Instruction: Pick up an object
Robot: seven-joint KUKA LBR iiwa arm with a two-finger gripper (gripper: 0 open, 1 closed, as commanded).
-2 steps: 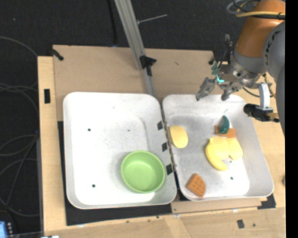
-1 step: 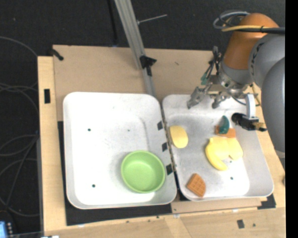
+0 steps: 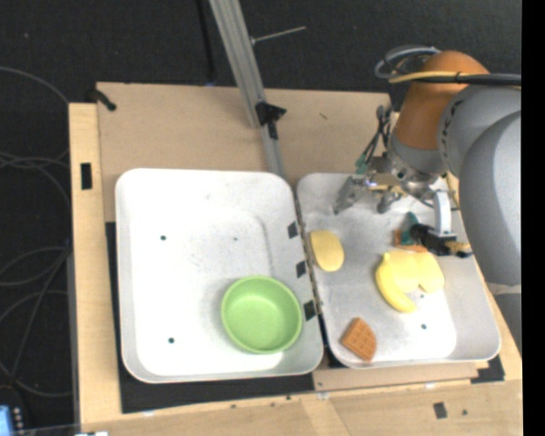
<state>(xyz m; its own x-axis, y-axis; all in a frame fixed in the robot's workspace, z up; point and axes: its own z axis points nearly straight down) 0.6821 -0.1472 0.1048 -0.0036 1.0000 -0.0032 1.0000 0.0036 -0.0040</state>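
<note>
Camera view: pincer point(image 3: 363, 195) spread open above right bin point(image 3: 472, 334); pale oval point(image 3: 327, 251) lengthwise front-to-back.

Both bins point(image 3: 209, 207) white, faintly grey-speckled; bowl point(image 3: 262, 313) lime green; oval piece point(image 3: 327, 251) pale yellow; bigger lump point(image 3: 407, 280) brighter yellow; waffle-like piece point(image 3: 359, 339) orange-brown, grid pattern; arm point(image 3: 490, 171) grey, orange band; bench point(image 3: 163, 125) tan.

Left bin point(image 3: 154, 243) roomy excl. bowl point(image 3: 262, 313)

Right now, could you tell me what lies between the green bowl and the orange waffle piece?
In the camera view, just the bins' adjoining rims separate green bowl from waffle piece.
</note>
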